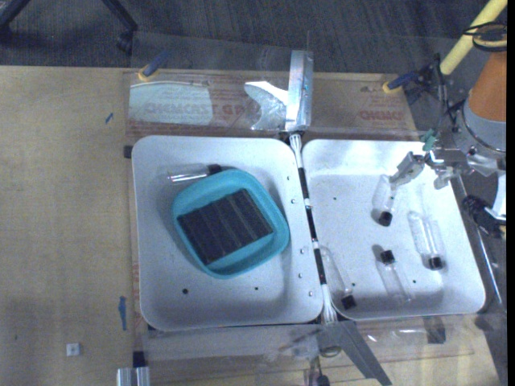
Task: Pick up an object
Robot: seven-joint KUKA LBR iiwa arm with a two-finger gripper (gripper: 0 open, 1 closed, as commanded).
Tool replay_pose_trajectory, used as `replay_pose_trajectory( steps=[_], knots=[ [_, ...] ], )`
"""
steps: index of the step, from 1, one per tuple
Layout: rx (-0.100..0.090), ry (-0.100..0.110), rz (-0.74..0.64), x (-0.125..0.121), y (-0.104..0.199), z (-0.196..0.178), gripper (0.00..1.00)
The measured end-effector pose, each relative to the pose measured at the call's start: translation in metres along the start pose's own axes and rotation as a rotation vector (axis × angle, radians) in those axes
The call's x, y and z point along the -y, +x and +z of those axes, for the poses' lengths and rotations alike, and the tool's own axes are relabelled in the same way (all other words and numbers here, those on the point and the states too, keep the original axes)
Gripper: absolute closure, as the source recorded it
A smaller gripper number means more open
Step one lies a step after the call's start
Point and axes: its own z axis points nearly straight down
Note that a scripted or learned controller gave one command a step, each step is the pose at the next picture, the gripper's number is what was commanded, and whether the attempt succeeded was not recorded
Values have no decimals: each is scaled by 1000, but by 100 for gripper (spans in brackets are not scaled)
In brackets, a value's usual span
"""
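My gripper (422, 174) hangs over the upper right part of the right bin (346, 163), its two fingers spread apart with nothing between them. Several clear tubes with black caps lie in that bin. One tube (382, 202) lies just below and left of the gripper. A second tube (424, 238) sits toward the right wall and a third (394, 270) near the middle. Another tube (338, 284) lies along the bin's left wall. The left bin (153, 240) holds a blue tray with a dark ridged inside (229, 223) and one clear tube (191, 170) above it.
The grey arm with its orange band (488, 95) comes in at the top right. A metal divider post (300, 87) and crumpled plastic (265, 103) stand behind the bins. Clamps and cables crowd the right edge.
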Motion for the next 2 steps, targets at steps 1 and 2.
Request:
replay_pose_trajectory(
  steps=[1, 2],
  knots=[
    [0, 0, -3, -7, -31, 67, 0],
    [3, -8, -8, -22, -20, 134, 0]
  ],
)
